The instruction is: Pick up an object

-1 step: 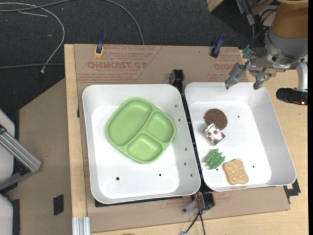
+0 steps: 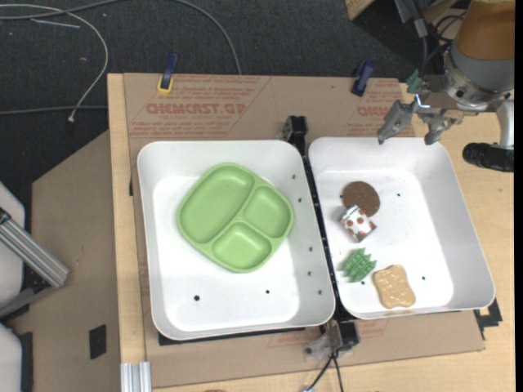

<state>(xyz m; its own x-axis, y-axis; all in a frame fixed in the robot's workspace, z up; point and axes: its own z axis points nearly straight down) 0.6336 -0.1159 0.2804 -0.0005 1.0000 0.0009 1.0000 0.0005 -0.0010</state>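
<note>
Grey metal fingers of the gripper (image 2: 409, 126) are seen spread wide apart above the far rim of the right bin (image 2: 458, 219), with nothing held between them and nothing touched. One fingertip is placed over the bin's far left corner area, the other further right along the same rim. The arm's orange band (image 2: 488, 27) is seen above the wrist, beyond the right bin's far edge.

Four small objects are gathered in the left half of the right bin. A round brown cookie (image 2: 359, 195) is laid nearest the far rim. Just below it, and touching it, a small white block with red and green marks (image 2: 357, 223) is set tilted. Nearer the front rim, a green spiky leaf-like piece (image 2: 359, 265) is found, and just beside it a tan cracker (image 2: 393, 287) with a bumpy outline.

A light green divided plate (image 2: 235, 216), with three compartments, is placed left of the right bin, inside the left bin (image 2: 163, 292).
</note>
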